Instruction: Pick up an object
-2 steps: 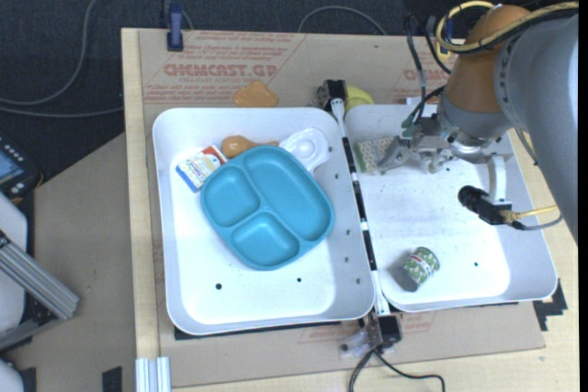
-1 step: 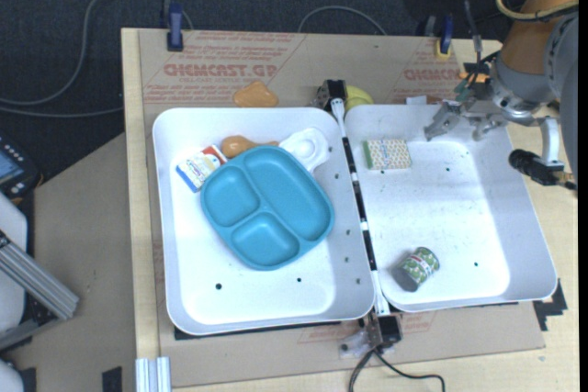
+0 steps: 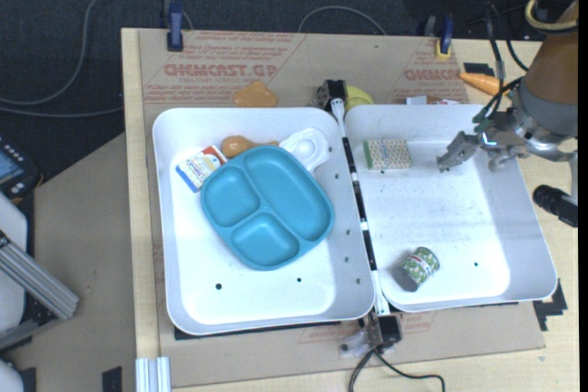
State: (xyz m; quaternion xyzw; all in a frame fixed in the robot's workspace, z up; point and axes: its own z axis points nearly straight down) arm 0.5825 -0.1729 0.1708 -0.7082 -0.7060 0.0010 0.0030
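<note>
Nearest the bottom of the frame, in the lower part of the right bin [image 3: 514, 285], we see a small can [image 3: 418, 267] lying on its side, its long axis running from lower left to upper right. It rests alone on the bin floor, well apart from anything else.

Further up, in the left bin [image 3: 184, 289], a blue divided tray [image 3: 266, 207] lies tilted, with a small carton [image 3: 199, 167], an orange-brown piece [image 3: 237, 145] and a white cup-like item [image 3: 306, 145] tucked along its upper edge.

At the upper left of the right bin lies a flat speckled sponge [image 3: 387, 153], lengthwise left to right. Our end effector [image 3: 476, 148] hovers at the right bin's upper right. Two grey fingers spread apart, nothing between them.

We judge the sponge the closer target: it lies directly left of the end effector, at about the same height in the frame. The can lies down and left, farther off.
</note>
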